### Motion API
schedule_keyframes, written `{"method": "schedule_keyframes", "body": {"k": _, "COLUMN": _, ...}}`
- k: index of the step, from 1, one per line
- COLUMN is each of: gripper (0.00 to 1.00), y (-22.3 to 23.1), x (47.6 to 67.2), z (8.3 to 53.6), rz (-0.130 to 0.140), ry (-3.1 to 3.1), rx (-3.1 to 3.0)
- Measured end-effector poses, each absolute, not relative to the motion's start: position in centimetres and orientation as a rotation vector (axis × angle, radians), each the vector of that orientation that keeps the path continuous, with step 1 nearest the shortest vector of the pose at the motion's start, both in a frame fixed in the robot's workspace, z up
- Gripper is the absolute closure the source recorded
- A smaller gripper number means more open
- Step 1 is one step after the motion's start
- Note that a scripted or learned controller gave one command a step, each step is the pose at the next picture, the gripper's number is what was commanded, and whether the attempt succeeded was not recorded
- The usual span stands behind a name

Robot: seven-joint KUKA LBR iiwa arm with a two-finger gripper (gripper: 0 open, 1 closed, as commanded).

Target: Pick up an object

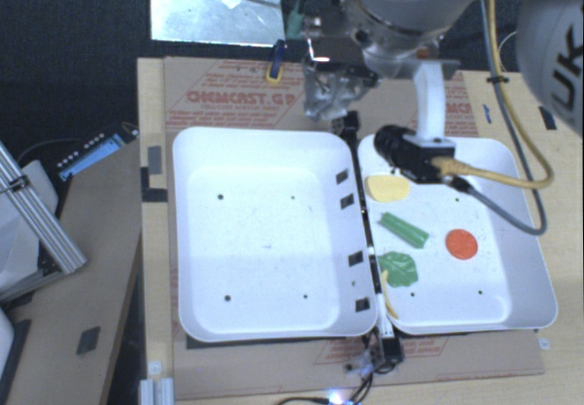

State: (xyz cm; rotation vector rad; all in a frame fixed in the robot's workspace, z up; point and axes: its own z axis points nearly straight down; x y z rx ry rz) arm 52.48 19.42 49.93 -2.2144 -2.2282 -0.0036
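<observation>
Gripper (330,108) hovers just past right bin (497,303) far-left corner; opening and load: cannot tell. Likely best target: orange disc (462,244), lying apart mid-bin; descend centred.

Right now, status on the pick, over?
Gripper over the far rim where left bin meets right bin. Loose in the right bin: yellow piece, green bar, orange disc, green lump. Nearest: yellow piece.

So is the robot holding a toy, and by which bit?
Nothing is seen held. The gripper hangs by the far rim of the right bin; the yellow piece, green stick, orange disc and green lump lie in it.
</observation>
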Motion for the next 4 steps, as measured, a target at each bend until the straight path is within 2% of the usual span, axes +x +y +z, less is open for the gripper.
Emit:
{"method": "schedule_keyframes", "body": {"k": 1, "gripper": 1.00, "y": 22.1, "x": 48.9, "z": 50.5, "rz": -0.004, "ry": -2.230, "rx": -2.212}}
{"method": "schedule_keyframes", "body": {"k": 3, "gripper": 1.00, "y": 23.4, "x": 48.7, "z": 53.6, "rz": -0.005, "ry": -2.227, "rx": -2.216}}
{"method": "schedule_keyframes", "body": {"k": 4, "gripper": 1.00, "y": 23.4, "x": 48.6, "z": 53.5, "rz": -0.002, "ry": -2.228, "rx": -2.215}}
